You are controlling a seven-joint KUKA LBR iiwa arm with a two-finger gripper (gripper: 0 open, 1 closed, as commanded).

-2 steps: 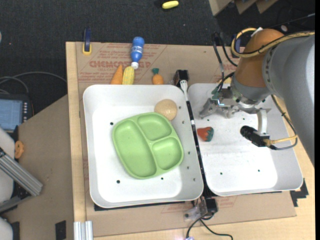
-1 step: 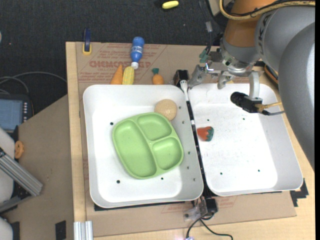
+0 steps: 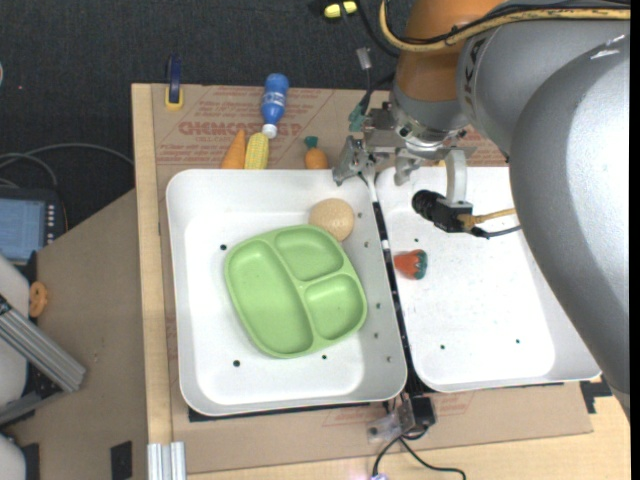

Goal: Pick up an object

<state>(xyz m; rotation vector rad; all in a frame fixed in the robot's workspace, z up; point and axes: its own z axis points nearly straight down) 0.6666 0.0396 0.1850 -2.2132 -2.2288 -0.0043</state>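
Observation:
My gripper [image 3: 373, 171] hangs over the back end of the ridge between the two bins, fingers spread and nothing between them. A beige round bun [image 3: 332, 218] lies in the left bin [image 3: 195, 268], just in front and left of the gripper, touching the back corner of a green divided plate [image 3: 295, 288]. In the right bin [image 3: 500, 338] a small red strawberry toy [image 3: 410, 263] with a green top sits near the ridge, in front of the gripper.
Behind the left bin, on the cardboard, lie a blue-and-white bottle [image 3: 272, 103], a corn cob [image 3: 256, 150], an orange carrot [image 3: 233, 150] and a small carrot [image 3: 315, 155]. The arm's grey bulk covers the right bin's far right side.

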